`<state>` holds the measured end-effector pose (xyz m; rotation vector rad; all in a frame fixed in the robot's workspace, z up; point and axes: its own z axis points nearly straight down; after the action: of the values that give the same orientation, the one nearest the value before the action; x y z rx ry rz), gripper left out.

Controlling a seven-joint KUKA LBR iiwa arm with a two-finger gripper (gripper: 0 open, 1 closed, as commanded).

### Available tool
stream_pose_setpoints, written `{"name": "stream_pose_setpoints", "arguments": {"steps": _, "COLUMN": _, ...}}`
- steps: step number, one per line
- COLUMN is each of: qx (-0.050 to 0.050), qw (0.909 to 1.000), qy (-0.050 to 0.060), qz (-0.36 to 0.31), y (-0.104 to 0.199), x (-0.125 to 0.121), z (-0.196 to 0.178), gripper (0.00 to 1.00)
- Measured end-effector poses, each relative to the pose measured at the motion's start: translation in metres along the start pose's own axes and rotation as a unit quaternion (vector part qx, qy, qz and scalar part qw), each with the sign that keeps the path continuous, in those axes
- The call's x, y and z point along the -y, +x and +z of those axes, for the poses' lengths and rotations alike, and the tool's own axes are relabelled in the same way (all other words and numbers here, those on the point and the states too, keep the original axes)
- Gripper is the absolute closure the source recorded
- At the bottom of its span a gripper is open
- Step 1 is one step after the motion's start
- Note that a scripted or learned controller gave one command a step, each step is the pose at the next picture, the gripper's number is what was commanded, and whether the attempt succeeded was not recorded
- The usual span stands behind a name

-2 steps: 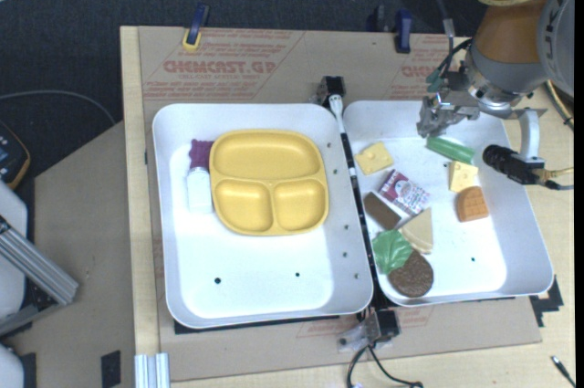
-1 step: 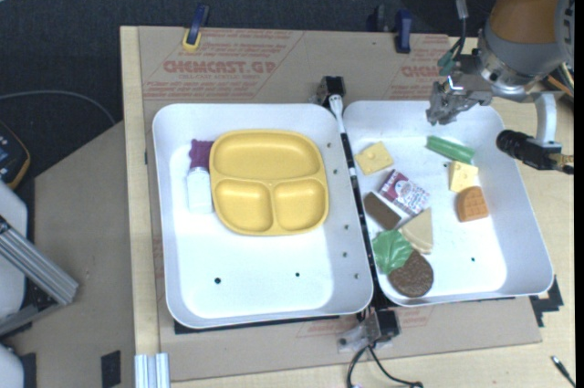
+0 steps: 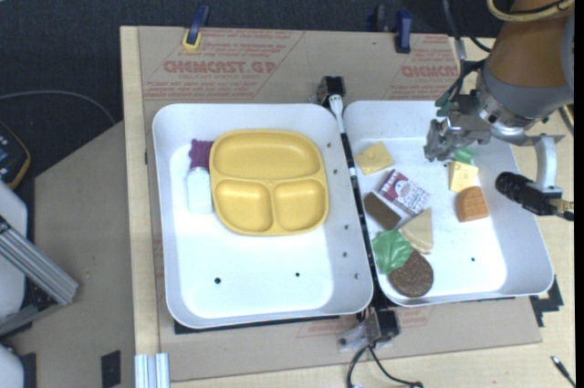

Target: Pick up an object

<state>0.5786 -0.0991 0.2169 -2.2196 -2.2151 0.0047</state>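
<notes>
Hovering over the right bin (image 3: 520,258), the gripper (image 3: 444,142) sits low near the bin's back edge, arm coming in from the right. Can't tell from this angle what state it's in; the dark hardware blurs together and nothing is visibly held.

Candidate objects all sit in the right bin, clustered toward its left half:
- pale yellow wedge (image 3: 464,174) just beside the gripper, partly tucked under the wrist; likeliest target given the pose
- orange-brown cracker piece (image 3: 471,204) just below that wedge
- yellow cheese block (image 3: 374,159) near the divider
- red-and-white packet (image 3: 402,192), touching a brown bar (image 3: 382,212)
- green leaf (image 3: 391,247) overlapping a dark round cookie (image 3: 411,274); tan slice (image 3: 420,234) leaning against them

Left bin (image 3: 173,222) holds a yellow divided plate (image 3: 268,180), with a purple item (image 3: 200,152) and a white bottle (image 3: 198,191) wedged against its left rim. Probably not in play, since the arm is parked over the other bin.

My read: approach phase, pick not yet done. The wedge lies apart from the clutter, so a grasp there shouldn't drag neighbours. Risk is a thin, flat piece slipping out against the bin floor.
</notes>
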Motion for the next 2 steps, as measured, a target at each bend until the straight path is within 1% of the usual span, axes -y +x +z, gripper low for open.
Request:
{"name": "stream_pose_setpoints", "arguments": {"steps": 1, "qx": 0.000, "qw": 1.0000, "qy": -0.001, "qz": 0.000, "y": 0.009, "x": 0.050, "z": -0.015, "gripper": 1.00}}
{"name": "stream_pose_setpoints", "arguments": {"steps": 2, "qx": 0.000, "qw": 1.0000, "qy": 0.000, "qz": 0.000, "y": 0.021, "x": 0.096, "z": 0.003, "gripper": 1.00}}
